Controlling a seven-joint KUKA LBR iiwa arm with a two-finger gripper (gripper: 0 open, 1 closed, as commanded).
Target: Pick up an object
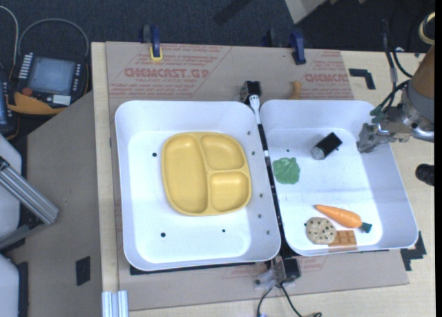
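The right bin (387,170) holds a black cylinder (326,146) near its back, a green leafy piece (286,170) by its left wall, an orange carrot (339,215) toward the front, and a round cookie (318,229) beside a brown cracker (343,238) at the front edge. My gripper (367,139) hangs at the bin's right back side, to the right of the black cylinder and apart from it. Nothing shows between its fingers.
The left bin (138,191) carries a yellow three-compartment plate (206,172). Blue clamps (155,43) hold the cardboard sheet at the back. A pendant with a screen (48,77) lies off the bench at the left.
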